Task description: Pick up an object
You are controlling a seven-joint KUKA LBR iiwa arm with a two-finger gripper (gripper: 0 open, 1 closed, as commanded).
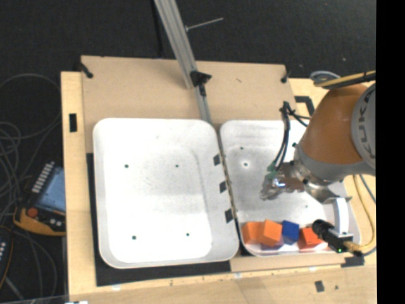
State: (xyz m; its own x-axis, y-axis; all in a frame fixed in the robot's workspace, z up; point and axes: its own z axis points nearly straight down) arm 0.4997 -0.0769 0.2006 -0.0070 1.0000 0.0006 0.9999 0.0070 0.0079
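Arm point(338, 132) reaches in from right, wrist down over right bin point(253, 138). Gripper point(273, 187) low mid-bin; grip state: can't tell. Orange blocks point(262, 232), blue block point(290, 230) at near edge, apart from gripper.

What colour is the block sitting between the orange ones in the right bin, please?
Blue: the block lies among orange blocks at the right bin's near edge, in the camera view.

One fixed camera looks down on me from above the bench point(158, 87), tilted at a slant. It sits far enough off to take in both white bins point(158, 189) whole, while my arm point(335, 138) enters from its right.
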